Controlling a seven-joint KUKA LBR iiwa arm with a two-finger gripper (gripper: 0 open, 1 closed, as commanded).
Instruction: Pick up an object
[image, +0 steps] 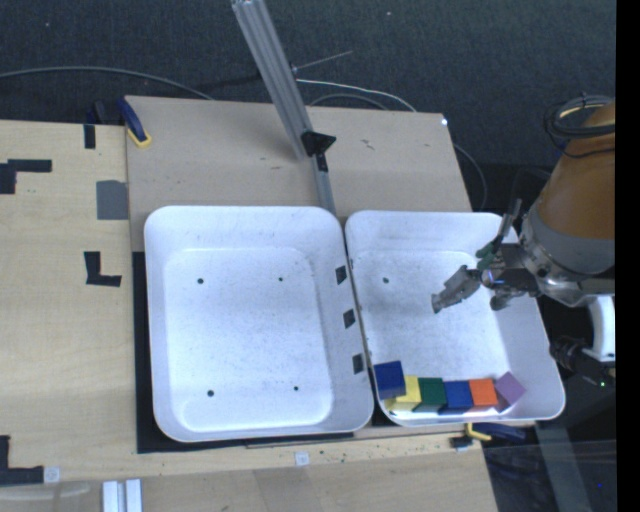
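Pincer (447, 296) over right bin (420, 232), apparently empty, blocks (445, 391) below

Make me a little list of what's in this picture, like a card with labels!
bins: two white ones side by side, left bin and right bin
blocks: a row along the right bin's near edge
block colours: blue, yellow, green, blue again, orange, purple
hand: over the right bin, apart from the blocks, holding nothing
arm: comes in from the right
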